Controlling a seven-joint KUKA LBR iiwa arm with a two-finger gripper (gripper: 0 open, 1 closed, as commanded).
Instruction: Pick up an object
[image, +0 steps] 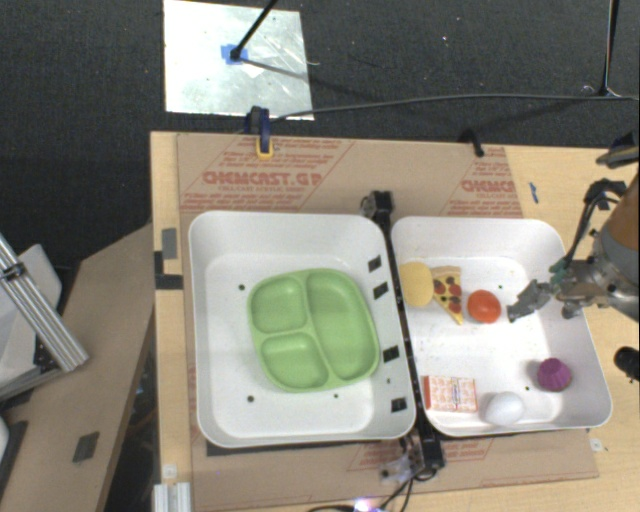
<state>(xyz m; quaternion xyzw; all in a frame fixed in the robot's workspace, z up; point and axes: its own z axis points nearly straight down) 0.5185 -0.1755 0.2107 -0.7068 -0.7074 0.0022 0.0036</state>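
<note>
Overhead, two white bins sit side by side on a tan bench covered with brown protective sheeting; red lettering on that sheeting reads "CHEMCAST GP" behind the left bin, and part of the same lettering repeats behind the right bin. The left bin holds a green divided tray with three compartments, lying flat near the middle. The right bin holds six small items: a yellow round piece against the divider, a pizza slice just beside it, a red ball next to the slice, a purple ball near the right wall, a white egg-shaped piece at the front wall, and a red-and-white printed packet just left of it; the print on the packet is too small to read. The gripper reaches in from the right, its dark tip just right of the red ball; whether it touches the ball, and how wide it stands, cannot be told. Nothing is seen held in it. A blue-and-yellow clamp grips the rear edge of the bench. Behind the bench lies a dark floor with a shiny silver sheet carrying a blue tape mark, and a black cable runs across.
</note>
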